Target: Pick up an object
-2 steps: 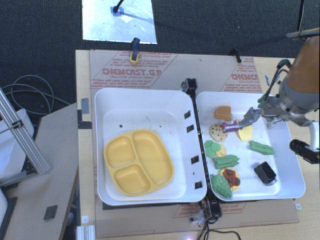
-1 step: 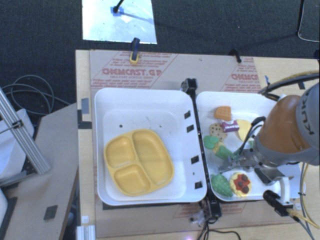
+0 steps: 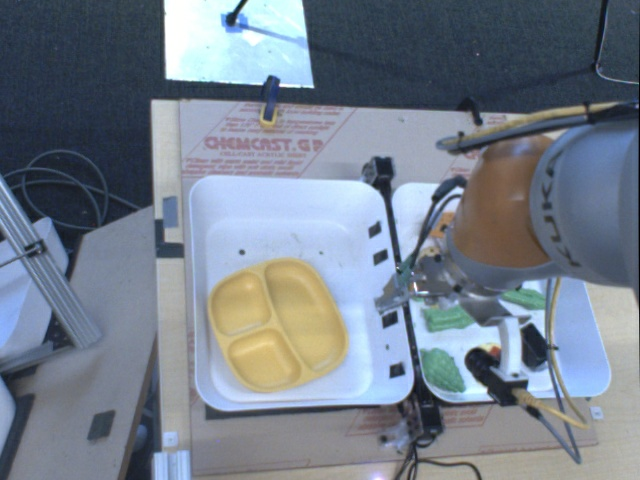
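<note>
The grey arm with its orange band point(image 3: 505, 208) hangs over the right bin point(image 3: 590, 368) and hides much of it. My gripper point(image 3: 405, 290) shows as a metal part at the bin's left wall, close to the divider between the bins. Just right of it lies a light green toy point(image 3: 447, 318). A darker green leafy piece point(image 3: 442, 370) rests in the bin's front left corner. Another green piece point(image 3: 526, 298) peeks out from under the wrist. A small orange-red thing point(image 3: 490, 350) is partly covered by the robot.
The left bin point(image 3: 290, 203) holds a yellow three-compartment plate point(image 3: 275, 323) at its front. Black clips point(image 3: 380, 258) line the divider between the bins. A cardboard sheet point(image 3: 265, 138) lies behind the bins, with a yellow and blue clamp point(image 3: 269, 103) on its far edge.
</note>
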`<state>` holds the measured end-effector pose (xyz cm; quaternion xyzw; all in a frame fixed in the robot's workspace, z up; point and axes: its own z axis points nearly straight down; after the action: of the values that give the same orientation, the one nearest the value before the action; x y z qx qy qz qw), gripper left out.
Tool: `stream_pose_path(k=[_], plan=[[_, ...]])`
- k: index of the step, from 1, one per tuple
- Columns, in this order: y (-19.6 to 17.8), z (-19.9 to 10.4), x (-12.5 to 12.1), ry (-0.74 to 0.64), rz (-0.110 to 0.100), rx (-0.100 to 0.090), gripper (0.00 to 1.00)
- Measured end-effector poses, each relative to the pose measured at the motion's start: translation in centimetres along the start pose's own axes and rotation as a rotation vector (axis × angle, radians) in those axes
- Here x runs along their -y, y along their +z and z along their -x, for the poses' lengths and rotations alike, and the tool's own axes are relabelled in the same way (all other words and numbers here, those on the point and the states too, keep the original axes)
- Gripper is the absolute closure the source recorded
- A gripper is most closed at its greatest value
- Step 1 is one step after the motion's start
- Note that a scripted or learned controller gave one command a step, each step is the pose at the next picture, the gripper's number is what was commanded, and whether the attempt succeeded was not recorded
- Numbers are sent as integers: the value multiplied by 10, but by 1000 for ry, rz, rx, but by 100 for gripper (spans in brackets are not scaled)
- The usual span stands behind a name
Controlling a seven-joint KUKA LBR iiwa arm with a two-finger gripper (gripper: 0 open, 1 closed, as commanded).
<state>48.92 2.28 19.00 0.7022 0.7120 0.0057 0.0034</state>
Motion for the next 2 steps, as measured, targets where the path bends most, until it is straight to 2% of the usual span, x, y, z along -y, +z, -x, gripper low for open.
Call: stream_pose_path(k=[1, 2], plan=[[6, -65, 2, 2, -12, 0, 0], [90, -134, -9, 24, 8, 10, 0]])
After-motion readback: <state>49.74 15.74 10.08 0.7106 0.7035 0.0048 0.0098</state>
